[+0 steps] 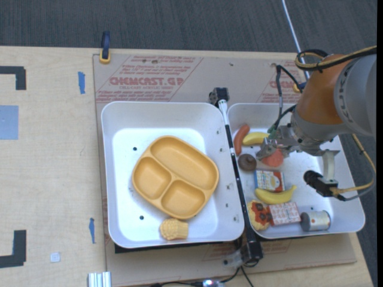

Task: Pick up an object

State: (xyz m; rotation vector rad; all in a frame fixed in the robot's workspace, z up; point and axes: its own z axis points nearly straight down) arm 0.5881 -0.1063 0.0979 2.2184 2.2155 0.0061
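My gripper (274, 146) hangs low over the upper middle of the right bin (353, 220), reaching in from the right. Directly under it lies a red-orange object (274, 158), partly hidden by the gripper. A small yellow banana (255, 138) and a red sausage (240, 136) lie just to its left. A brown round piece (247, 161) sits below the sausage. Further down are a small printed carton (268, 180), a second banana (276, 195), a pizza slice (258, 214), a pink wafer block (285, 213) and a silver can (315, 220).
The left bin (114, 160) holds a yellow divided plate (175, 176) and a yellow corn piece (173, 229) near its front wall. A black divider (233, 166) runs between the bins. Cables hang off the arm on the right side of the right bin.
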